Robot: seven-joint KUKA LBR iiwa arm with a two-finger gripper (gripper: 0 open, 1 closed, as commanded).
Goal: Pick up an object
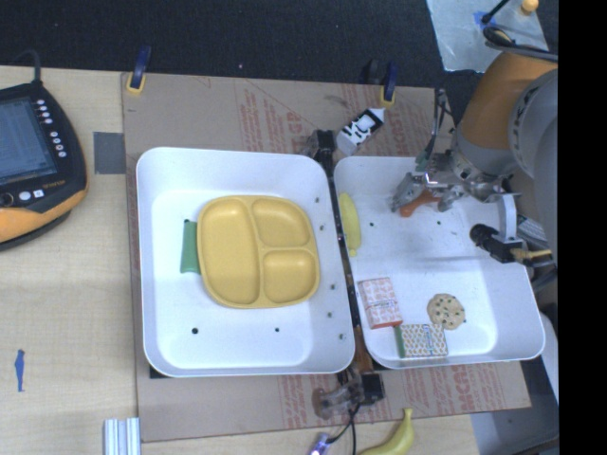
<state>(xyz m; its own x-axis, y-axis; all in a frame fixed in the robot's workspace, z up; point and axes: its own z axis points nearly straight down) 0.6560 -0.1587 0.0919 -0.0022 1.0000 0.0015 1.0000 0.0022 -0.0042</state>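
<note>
Banana (396, 435) on cardboard-covered (275, 107) wooden bench (66, 301)

Wooden bench (66, 292) — brown cardboard sheet (237, 112), two white bins (161, 254), handheld controller (38, 159)

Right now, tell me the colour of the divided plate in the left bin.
Yellow; the plate shows in the camera view.

Light wooden bench (66, 292) under brown cardboard sheet (237, 112), dark floor (237, 12) behind.
</note>
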